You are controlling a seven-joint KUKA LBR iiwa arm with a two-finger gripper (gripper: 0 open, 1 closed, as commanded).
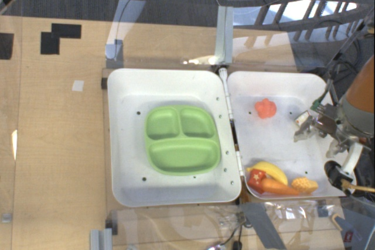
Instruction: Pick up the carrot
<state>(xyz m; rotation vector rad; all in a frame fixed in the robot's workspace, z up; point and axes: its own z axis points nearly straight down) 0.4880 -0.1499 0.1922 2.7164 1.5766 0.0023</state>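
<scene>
We see claw (304, 126) at right bin's (281, 82) right side, grip state unclear. Carrot (280, 187) lies nearer camera, leftward of claw, wedged against banana (270, 171), pepper (255, 180). Risk: we grab neighbour instead.

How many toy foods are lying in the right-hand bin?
5, as far as I can see: a pink one alone near the back, and a front cluster of banana, red piece, carrot and a yellow-orange piece. Others may hide beneath.
</scene>
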